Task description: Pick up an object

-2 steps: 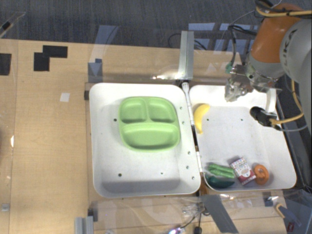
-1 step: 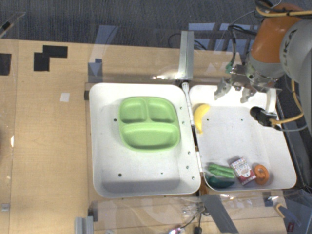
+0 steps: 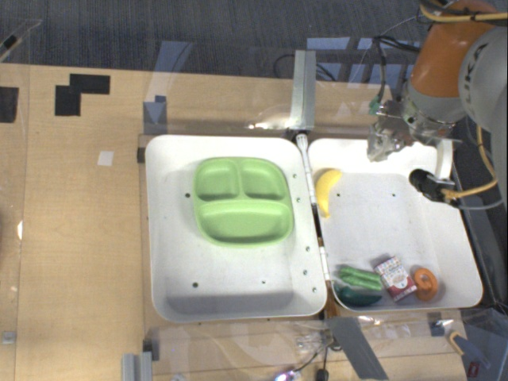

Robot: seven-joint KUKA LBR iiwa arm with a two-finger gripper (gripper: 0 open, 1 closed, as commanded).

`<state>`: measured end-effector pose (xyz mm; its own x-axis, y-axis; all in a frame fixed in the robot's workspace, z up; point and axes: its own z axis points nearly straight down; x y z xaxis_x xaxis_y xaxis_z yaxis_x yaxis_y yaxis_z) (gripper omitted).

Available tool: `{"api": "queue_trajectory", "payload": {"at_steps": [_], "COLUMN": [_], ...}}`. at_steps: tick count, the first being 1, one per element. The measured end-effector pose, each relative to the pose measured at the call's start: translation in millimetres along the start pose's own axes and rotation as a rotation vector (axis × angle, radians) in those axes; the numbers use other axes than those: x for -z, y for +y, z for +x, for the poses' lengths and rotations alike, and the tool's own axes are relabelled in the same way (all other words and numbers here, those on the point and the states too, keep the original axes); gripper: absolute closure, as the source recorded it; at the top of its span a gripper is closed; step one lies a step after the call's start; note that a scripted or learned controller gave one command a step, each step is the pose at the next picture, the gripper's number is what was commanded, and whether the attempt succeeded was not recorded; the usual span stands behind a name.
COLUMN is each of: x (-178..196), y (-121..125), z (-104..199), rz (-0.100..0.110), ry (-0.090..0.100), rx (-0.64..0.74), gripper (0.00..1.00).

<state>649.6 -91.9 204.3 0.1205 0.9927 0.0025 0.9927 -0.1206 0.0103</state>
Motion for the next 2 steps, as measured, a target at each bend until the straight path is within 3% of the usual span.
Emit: {"api": "queue_trajectory", "payload": {"at_steps": [1,2], "x": [0,11], "y": [0,2], "z": [0,1], "rz": [0.000,-0.004], "ry": [0.000,0.001], "rx": [0.000,0.005], "gripper": [0.00,1.00]}}
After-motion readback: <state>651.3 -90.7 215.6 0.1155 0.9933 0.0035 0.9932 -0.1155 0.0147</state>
